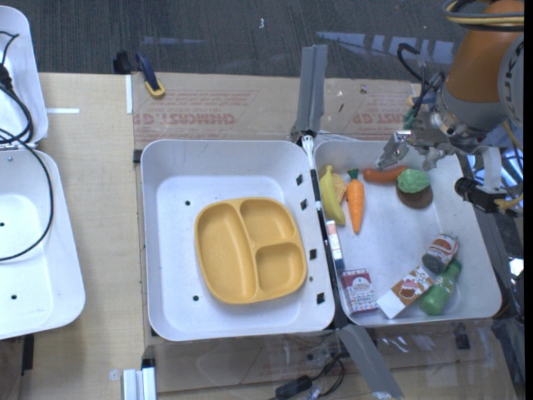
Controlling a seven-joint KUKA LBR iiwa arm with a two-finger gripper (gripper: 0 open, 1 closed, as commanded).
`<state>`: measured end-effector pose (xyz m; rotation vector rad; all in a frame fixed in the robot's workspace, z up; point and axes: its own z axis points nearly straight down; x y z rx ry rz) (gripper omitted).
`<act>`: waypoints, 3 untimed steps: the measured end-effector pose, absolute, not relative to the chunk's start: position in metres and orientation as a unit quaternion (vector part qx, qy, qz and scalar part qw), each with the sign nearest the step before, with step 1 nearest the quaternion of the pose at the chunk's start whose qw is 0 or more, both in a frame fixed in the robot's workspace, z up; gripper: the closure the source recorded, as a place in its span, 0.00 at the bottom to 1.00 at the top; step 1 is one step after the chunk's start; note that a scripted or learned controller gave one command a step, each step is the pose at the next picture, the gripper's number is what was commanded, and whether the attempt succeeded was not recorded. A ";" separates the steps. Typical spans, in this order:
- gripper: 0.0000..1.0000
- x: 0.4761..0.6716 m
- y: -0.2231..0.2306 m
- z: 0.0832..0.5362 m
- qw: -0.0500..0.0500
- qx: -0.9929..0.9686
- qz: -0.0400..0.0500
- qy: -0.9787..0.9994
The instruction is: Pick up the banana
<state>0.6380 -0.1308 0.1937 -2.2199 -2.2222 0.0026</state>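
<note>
Nearest the lens, a red carton lies well below the end effector, whose fingers look parted and empty. Left and below it, the banana hugs the bin wall, touching a carrot; fingers could jam against either.
</note>
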 end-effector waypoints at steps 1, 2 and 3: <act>0.00 0.655 -0.097 0.108 -0.004 -0.629 -0.001 -0.778; 0.00 0.659 -0.081 0.193 -0.002 -0.569 0.000 -0.822; 0.00 0.638 -0.105 0.092 -0.001 -0.542 0.000 -0.840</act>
